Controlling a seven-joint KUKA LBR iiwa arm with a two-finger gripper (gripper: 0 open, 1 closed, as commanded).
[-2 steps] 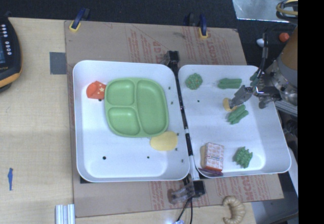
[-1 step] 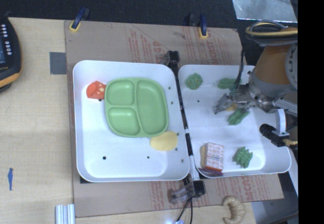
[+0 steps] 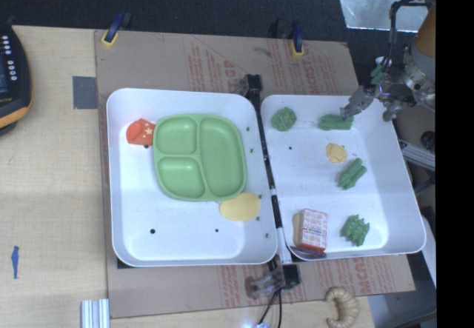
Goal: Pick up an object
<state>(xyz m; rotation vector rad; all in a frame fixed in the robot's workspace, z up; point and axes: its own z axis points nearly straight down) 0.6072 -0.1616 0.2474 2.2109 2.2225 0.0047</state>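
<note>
My gripper (image 3: pixel 372 109) hangs over the far right corner of the right bin (image 3: pixel 392 171), open, with nothing between its fingers. Its left fingertip is just above and to the right of a flat dark green piece (image 3: pixel 335 123); whether they touch I cannot tell. Also in the right bin lie a round green leafy piece (image 3: pixel 283 118), a small yellow lump (image 3: pixel 336 152), a green pickle-like piece (image 3: pixel 351 173), a bumpy green piece (image 3: pixel 355 229) and a red-and-white carton (image 3: pixel 311 229) at the near edge.
The left bin (image 3: pixel 129 238) holds a green divided plate (image 3: pixel 200 156), a red item (image 3: pixel 140 132) beside it and a yellow lemon-like piece (image 3: pixel 239 206). A black handset (image 3: pixel 11 82) lies at far left. A tan curled thing (image 3: pixel 342 306) sits on the cardboard in front.
</note>
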